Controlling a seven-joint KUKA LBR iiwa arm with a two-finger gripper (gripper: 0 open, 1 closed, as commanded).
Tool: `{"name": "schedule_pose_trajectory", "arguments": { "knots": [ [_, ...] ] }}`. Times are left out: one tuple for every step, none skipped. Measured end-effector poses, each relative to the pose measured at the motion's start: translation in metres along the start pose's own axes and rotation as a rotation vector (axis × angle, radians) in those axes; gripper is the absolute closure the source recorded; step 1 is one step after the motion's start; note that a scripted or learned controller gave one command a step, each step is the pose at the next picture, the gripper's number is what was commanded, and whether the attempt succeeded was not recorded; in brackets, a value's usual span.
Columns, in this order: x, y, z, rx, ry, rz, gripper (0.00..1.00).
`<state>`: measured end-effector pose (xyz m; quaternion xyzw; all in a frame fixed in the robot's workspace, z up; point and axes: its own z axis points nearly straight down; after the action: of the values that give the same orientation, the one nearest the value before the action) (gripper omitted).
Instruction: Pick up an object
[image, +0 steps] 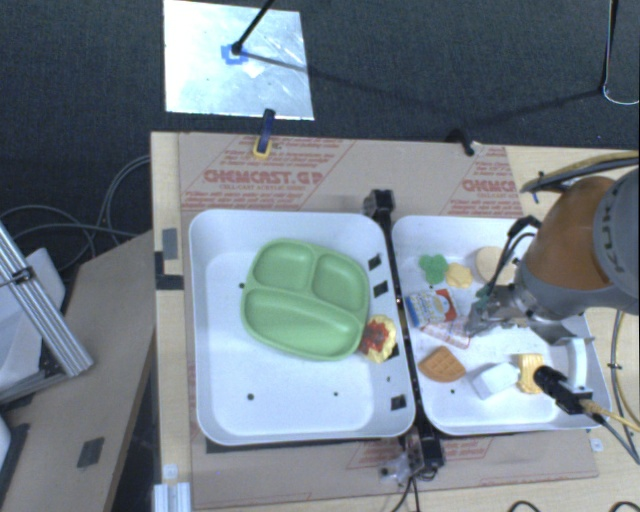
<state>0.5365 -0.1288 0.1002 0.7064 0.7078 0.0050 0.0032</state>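
Observation:
My gripper reaches down into the right bin, near its middle. It hangs just right of a red and white packet and seems to touch the packet's right end. An orange wedge lies just below and left of it. A white block and a yellow piece sit nearer the front right. A small green thing, a yellow lump and a beige round piece lie at the back of that bin.
The left bin holds a green divided plate, and a red and yellow toy rests by its right wall. The arm's grey and orange body looms over the right bin's right side.

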Motion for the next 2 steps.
{"name": "schedule_pose_trajectory", "arguments": {
  "knots": [
    [-0.01, 0.006, -0.051, 0.006, -0.004, -0.001, 1.0],
    [-0.015, 0.009, -0.096, 0.005, -0.004, -0.002, 1.0]
  ]
}}
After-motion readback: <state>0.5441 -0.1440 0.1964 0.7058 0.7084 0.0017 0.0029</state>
